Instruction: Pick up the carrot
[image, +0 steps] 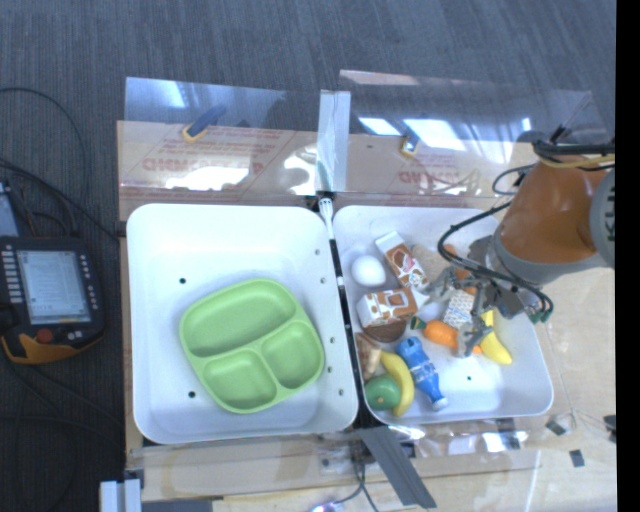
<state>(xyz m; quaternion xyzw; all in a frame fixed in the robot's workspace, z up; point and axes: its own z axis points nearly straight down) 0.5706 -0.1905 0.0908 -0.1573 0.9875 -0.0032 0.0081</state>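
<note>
Reaching in from the right over the right bin (520, 400), orange-banded wrist high, gripper (468, 322) pointed down just beside the carrot (440, 333). Impossible to tell how the gripper is set, apart or together. Lying flat near the bin's middle, long axis roughly left-right, just above the blue bottle (422, 370).
</note>
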